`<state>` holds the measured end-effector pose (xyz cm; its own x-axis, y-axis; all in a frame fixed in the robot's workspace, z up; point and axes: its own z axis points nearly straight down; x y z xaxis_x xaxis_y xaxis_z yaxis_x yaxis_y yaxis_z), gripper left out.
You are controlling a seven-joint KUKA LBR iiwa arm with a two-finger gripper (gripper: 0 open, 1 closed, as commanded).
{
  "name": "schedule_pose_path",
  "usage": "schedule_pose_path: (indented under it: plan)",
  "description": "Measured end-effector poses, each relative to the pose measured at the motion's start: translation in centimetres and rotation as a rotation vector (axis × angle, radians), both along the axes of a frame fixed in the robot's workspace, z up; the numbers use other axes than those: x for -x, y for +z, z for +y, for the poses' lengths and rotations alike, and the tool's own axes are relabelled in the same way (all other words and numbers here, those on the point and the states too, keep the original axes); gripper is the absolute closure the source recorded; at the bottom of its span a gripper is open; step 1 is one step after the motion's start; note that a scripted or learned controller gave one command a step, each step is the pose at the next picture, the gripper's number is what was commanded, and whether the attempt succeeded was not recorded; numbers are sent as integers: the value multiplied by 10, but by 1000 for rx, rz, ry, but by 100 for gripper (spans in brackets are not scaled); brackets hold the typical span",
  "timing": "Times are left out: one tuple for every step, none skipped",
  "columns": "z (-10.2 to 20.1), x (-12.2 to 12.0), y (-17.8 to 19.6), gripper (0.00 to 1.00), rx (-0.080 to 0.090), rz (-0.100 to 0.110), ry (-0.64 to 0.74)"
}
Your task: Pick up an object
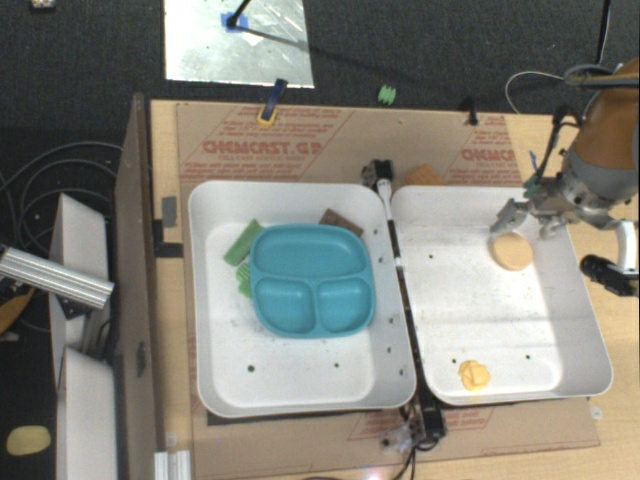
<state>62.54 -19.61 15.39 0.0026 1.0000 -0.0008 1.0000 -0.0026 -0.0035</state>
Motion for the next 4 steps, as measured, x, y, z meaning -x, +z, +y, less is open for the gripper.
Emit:
schedule_pose_path:
  plan:
    - [-8, -18, -69, 0, 4, -12, 7]
    - [-8, -23, -48, 100, 7, -30, 8]
    - [-8, -23, -50, 0, 6, -27, 8]
    - [-11, 28, 22, 0, 1, -8, 2]
